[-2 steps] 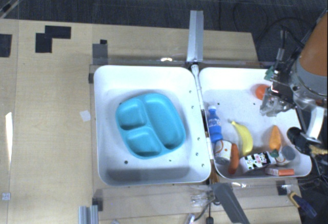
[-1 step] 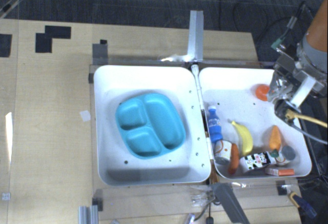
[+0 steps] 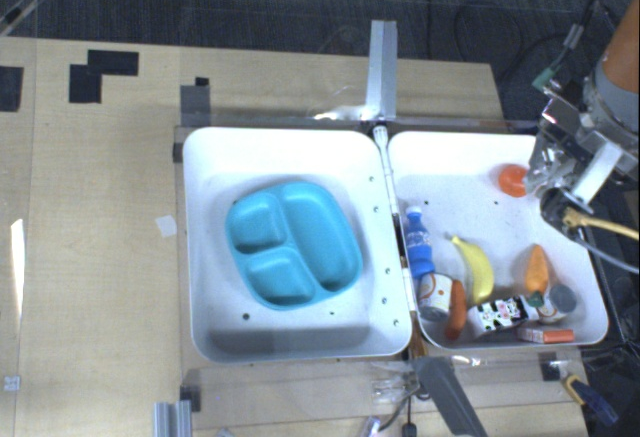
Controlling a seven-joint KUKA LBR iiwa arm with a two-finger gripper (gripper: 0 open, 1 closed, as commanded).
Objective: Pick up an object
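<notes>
Clearly the main risk is crowding: the gripper (image 3: 548, 175) is hovering at the right bin's (image 3: 470, 160) far right edge, just beside a small orange ball-like object (image 3: 513, 181), and whether it is spread or pressed together I cannot tell. That round piece is likely to be rolling away under a glancing touch, and the bin wall beside it is leaving little room. A surer target is lying nearer the front: the banana (image 3: 476, 268), sitting mid-bin with its long axis running from upper left to lower right, stem end pointing toward the blue bottle (image 3: 416, 245). Neighbours are pressing close, a carrot (image 3: 537, 269) and a small printed carton (image 3: 498, 314), so a descent there is risking a double catch. A blue divided tray (image 3: 293, 243) is lying in the left bin (image 3: 205, 225).
</notes>
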